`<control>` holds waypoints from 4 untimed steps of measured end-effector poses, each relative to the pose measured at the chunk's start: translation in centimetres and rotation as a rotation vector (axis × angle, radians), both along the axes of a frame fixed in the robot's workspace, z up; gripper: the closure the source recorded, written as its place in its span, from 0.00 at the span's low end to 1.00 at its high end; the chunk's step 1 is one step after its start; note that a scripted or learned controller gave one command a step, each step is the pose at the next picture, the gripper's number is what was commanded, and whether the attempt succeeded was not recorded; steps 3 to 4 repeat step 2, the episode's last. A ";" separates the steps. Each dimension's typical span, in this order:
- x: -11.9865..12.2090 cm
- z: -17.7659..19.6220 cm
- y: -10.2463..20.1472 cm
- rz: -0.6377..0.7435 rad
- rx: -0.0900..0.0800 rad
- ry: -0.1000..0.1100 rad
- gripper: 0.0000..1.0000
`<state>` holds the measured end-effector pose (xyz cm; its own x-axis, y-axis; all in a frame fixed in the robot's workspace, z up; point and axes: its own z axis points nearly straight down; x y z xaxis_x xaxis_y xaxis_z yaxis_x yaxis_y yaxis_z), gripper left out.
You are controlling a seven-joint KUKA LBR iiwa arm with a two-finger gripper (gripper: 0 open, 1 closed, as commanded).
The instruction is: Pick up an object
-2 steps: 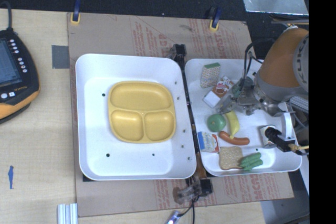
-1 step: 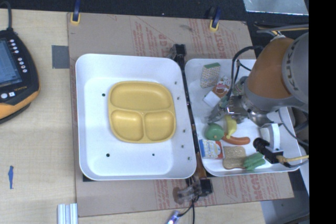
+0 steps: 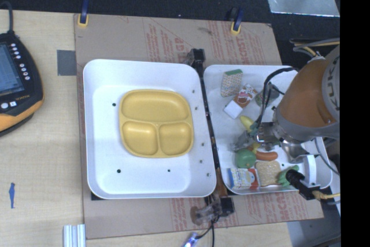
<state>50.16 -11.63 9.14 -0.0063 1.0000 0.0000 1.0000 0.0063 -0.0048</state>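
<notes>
Along the near edge of the right bin (image 3: 215, 124) lie a small printed carton (image 3: 243, 178), a slice of toast (image 3: 267, 172) and something green (image 3: 284, 177), with a green round piece (image 3: 245, 158) and a red sausage (image 3: 266, 155) just behind them. The end effector (image 3: 258, 136) sits low over the middle of this bin, right above that cluster, so the nearest candidates lie just to its near side; the sausage's long axis runs left to right. Whether it is open or closed cannot be told, nor whether it touches anything. Beyond it lie a yellow piece (image 3: 247, 122), a white block (image 3: 232, 109) and a green-topped box (image 3: 231, 83). In the left bin (image 3: 98, 124) rests a yellow divided plate (image 3: 156, 122).
</notes>
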 end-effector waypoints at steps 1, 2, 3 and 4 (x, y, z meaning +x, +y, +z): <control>0.2 1.1 -0.1 0.004 -0.002 -0.002 1.00; 5.0 10.1 6.4 -0.001 0.001 -0.004 1.00; 5.0 10.1 6.4 -0.001 0.001 -0.004 1.00; 5.0 10.1 6.4 -0.001 0.001 -0.004 1.00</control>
